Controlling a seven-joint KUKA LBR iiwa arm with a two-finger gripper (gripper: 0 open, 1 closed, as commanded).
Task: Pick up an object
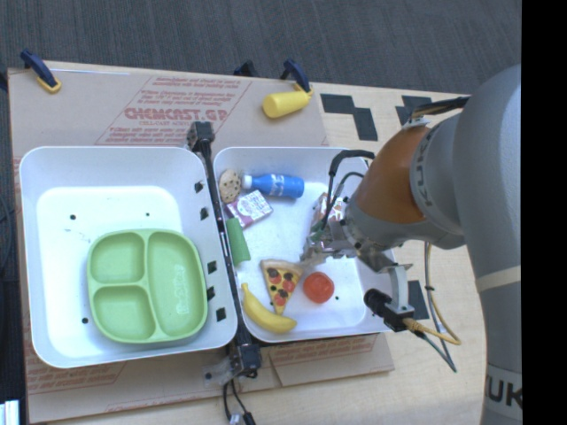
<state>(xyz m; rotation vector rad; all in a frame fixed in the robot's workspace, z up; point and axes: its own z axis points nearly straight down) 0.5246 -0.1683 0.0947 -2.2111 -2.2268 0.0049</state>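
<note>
Banana (266, 313) lies nearest, at the right bin's (292, 159) front edge; pizza slice (281, 283) and red tomato (319, 288) just behind. Probably light, stiff plastic toys; tomato likely rolls, so pinch across its middle. End effector (321, 244) hovers just above it; its opening cannot be told.

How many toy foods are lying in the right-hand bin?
4: yellow plastic banana at the near edge, pizza slice beside it, red tomato to its right, round cookie at far left. The arm may hide more.
</note>
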